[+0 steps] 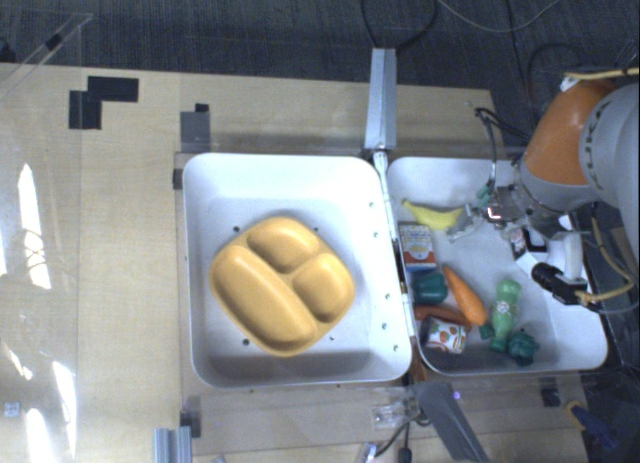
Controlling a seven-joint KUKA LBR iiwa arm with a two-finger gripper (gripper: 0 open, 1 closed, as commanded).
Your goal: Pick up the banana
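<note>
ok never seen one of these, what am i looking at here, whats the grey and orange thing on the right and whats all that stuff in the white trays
The picture comes from one fixed camera above a bench, looking down at a slant. The grey and orange thing is a robot arm reaching in from the right. At its tip is a two-finger gripper, its "hand".

On the bench sit two shallow white bins side by side. The left bin holds a yellow tray with three compartments. The right bin holds small toy foods: a banana near the top, a carrot, a green bottle, a small carton, a can and a few others.

The robot is meant to pick up the banana. The gripper is right beside the banana's end, but the banana lies on the bin floor, and I can't make out whether it is gripped.
</note>
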